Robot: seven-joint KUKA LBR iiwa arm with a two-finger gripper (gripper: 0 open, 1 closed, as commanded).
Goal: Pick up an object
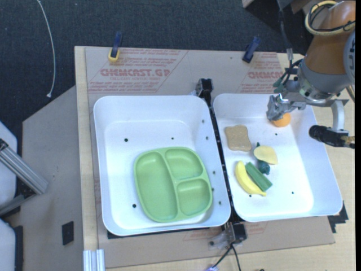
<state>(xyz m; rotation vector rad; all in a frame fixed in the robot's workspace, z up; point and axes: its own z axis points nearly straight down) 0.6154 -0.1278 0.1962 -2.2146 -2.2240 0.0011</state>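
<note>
The gripper (278, 110) hangs low over the far part of the right bin (316, 202), right on top of an orange object (282, 119) that peeks out beneath it; whether its fingers are parted or closed cannot be told. Nearer the camera lie a tan bread slice (237, 138), a pale yellow piece (265, 154) and a banana (246, 179) crossed by a green item (259, 176). The left bin (113, 151) holds a green divided plate (172, 182).
</note>
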